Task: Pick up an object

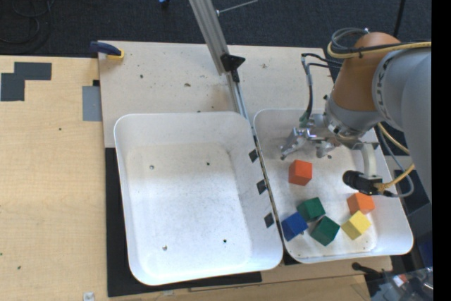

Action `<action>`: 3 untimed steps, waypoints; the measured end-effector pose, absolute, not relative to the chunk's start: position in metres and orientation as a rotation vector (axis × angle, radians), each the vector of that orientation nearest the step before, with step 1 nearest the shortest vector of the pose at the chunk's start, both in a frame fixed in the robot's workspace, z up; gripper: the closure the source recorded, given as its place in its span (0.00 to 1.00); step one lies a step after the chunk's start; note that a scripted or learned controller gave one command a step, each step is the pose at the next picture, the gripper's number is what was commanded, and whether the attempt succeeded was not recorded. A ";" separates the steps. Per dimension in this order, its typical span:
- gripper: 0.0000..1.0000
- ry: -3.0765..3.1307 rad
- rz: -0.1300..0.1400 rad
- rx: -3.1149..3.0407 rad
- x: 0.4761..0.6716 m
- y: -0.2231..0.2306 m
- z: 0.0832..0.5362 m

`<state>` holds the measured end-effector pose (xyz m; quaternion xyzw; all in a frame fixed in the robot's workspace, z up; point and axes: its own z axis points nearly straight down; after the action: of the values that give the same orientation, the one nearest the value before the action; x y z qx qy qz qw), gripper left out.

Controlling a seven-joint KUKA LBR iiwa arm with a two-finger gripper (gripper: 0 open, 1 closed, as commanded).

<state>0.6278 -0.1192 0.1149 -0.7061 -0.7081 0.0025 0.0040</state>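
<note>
Hovering just above the red cube (301, 172) in the right bin (394, 240), the end effector (308, 140) (grip state unclear) holds nothing visible.

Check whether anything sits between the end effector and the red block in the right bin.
Nothing visible does. The end effector hangs over the right bin, just above the red block in the picture, with bare bin floor between them. The other blocks lie further toward the bin's near edge.
</note>
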 end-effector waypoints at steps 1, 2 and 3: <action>0.00 -2.221 0.003 -2.219 0.628 -0.118 0.090; 1.00 -2.222 0.002 -2.213 0.628 -0.116 0.101; 1.00 -2.223 -0.004 -2.224 0.627 -0.121 0.164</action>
<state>0.6272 -0.1210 0.1636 -0.7072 -0.7070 -0.0012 -0.0015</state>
